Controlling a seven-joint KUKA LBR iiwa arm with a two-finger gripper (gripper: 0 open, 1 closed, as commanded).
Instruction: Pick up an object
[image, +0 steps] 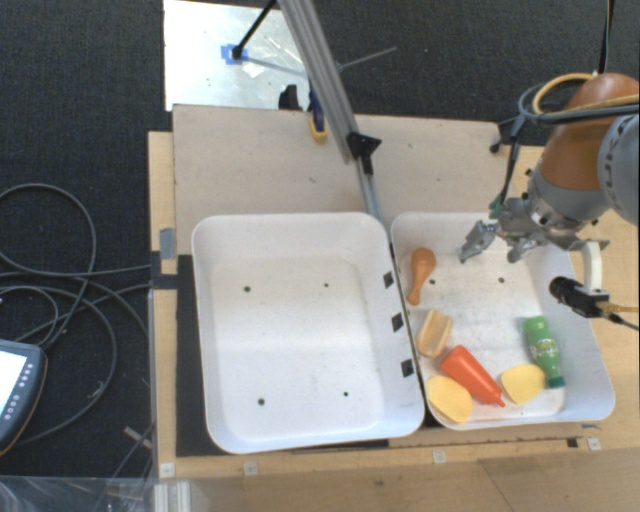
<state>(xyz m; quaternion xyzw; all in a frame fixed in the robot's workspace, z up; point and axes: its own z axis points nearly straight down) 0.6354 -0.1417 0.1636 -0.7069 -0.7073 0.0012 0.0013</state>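
The gripper (497, 243), fingers apparently spread apart with nothing between them, is hovering over the far end of the right bin (600, 400), while the drumstick-shaped toy (421, 272) is lying just to its left, long axis running near to far.

A single fixed camera is looking down at a slant from above the bench (440, 165), standing far enough off to be taking in both white bins whole, the left bin (215, 330) and the right bin (590, 395), lying side by side. It is also catching the dark floor and loose cables (50, 290) at the left. The arm (590, 130) is entering from the frame's right edge.
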